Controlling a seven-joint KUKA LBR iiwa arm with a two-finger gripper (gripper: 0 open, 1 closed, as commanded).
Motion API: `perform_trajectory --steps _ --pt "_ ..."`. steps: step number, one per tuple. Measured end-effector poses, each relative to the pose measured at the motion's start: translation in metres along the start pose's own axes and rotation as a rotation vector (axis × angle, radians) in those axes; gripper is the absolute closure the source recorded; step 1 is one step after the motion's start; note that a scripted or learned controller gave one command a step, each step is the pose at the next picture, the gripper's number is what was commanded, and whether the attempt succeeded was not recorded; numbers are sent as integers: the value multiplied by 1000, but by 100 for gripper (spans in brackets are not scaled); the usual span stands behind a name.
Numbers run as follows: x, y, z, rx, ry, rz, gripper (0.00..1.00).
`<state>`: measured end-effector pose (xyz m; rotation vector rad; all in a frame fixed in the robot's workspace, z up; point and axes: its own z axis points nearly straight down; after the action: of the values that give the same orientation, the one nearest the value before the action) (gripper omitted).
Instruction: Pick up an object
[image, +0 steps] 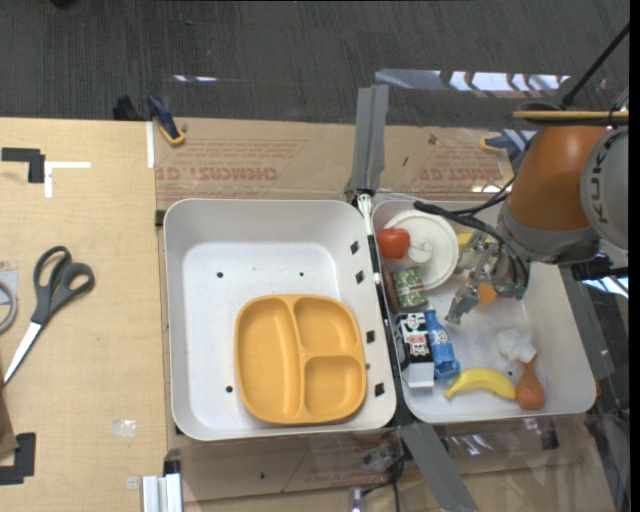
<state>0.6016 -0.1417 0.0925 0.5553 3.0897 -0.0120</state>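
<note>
The metal two-finger tool (470, 296) hangs in the right shallow white bin (565, 400), its grip unreadable; a yellow plastic banana (480, 383) lies toward six o'clock.

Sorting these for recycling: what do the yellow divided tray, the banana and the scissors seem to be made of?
Tray: likely moulded plastic, smooth, even matte yellow. Banana: probably a plastic toy, uniform colour, though real fruit can't be excluded. Scissors: shiny metal blades, black handles, probably plastic.

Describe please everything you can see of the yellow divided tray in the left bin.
The yellow divided tray looks like smooth moulded plastic, with rounded corners and three compartments: one long at its left, two smaller at its right. It lies flat, right side up and slightly turned, on the floor of the left bin, toward the near right corner. Nothing lies in it.
</note>
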Motion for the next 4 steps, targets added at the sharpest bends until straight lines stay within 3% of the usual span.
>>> perform_trajectory --steps 1,2,3,4 --pt "-1 0 -11 2 -5 -3 100" --pt "-44 -70 -74 -7 -7 -552 100" --pt "-44 -70 -74 -7 -7 -552 0" --pt "-72 -26 -1 -8 -2 -58 0"
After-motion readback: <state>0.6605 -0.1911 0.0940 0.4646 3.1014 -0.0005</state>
